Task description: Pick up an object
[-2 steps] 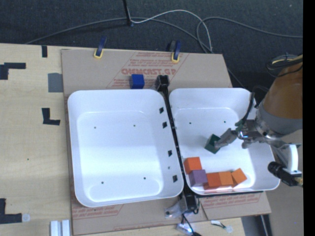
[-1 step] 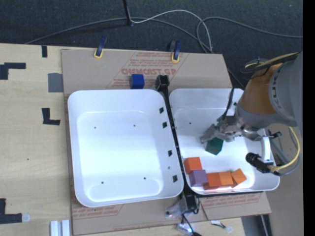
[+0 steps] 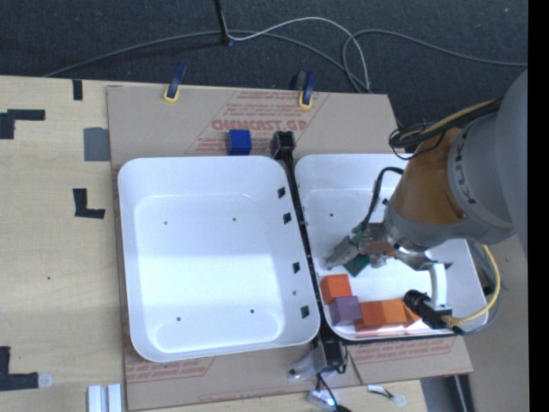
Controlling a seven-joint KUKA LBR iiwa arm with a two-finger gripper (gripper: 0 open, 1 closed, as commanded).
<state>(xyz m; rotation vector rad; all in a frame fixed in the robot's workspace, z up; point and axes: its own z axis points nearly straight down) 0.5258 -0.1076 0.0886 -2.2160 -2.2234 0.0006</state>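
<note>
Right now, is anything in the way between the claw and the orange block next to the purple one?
Nothing visible is in the way. The claw hangs just above the small orange block, which lies uncovered in the right white bin beside the purple block.

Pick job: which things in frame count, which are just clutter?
Job: gripper, green block, orange block, purple block, second orange block, right bin.
Clutter: left bin, blue block, clamps, cables.
</note>
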